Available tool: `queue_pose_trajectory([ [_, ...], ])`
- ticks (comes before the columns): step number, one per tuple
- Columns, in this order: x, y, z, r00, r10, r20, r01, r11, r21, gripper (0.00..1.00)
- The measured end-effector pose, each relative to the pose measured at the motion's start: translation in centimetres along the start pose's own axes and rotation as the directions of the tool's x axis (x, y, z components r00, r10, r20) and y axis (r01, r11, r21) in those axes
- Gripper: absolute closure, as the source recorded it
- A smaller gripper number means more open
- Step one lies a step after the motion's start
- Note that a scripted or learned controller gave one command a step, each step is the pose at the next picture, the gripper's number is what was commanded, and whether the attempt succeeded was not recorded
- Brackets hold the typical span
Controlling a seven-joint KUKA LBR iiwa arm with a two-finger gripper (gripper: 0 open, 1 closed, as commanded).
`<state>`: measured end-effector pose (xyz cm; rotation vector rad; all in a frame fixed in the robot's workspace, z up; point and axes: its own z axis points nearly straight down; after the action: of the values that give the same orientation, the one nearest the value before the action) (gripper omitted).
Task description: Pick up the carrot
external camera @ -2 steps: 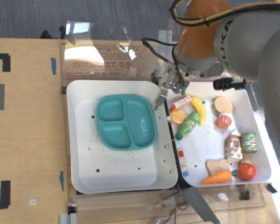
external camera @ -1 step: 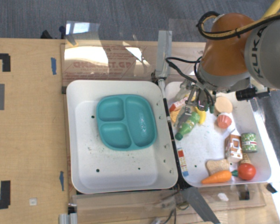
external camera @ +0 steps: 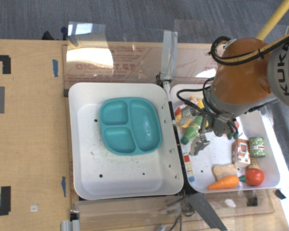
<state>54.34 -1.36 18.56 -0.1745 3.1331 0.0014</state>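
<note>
The orange carrot (external camera: 224, 182) lies along the front edge of the right bin (external camera: 272, 150), pointing left, with a tan bread slice (external camera: 225, 170) just behind it and a red tomato (external camera: 255, 176) to its right. My gripper (external camera: 201, 144) hangs over the left middle of the right bin, well behind and to the left of the carrot, beneath the orange wrist band (external camera: 241, 76). It holds nothing that I can see. The wrist hides the back part of the right bin.
A teal divided plate (external camera: 130, 125) sits in the left bin (external camera: 82, 143). The right bin also holds a small carton (external camera: 241, 152), a green can (external camera: 256, 147), and green and yellow toy foods (external camera: 189, 131) by its left wall, close to the gripper.
</note>
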Motion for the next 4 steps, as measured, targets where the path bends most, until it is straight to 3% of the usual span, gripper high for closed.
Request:
queue_pose_trajectory([
  [1, -8.7, 0.4, 0.0, 0.988, -0.156, 0.005, 0.156, 0.988, 0.0, 0.0],
  [2, -5.0, -1.1, 0.0, 0.859, -0.511, 0.001, 0.511, 0.859, 0.0, 0.0],
  [3, -5.6, -4.9, 0.0, 0.951, -0.308, 0.005, 0.308, 0.951, 0.002, 0.0],
  [4, -11.3, -9.7, 4.3, 0.953, -0.304, 0.001, 0.304, 0.953, 0.0, 0.0],
])
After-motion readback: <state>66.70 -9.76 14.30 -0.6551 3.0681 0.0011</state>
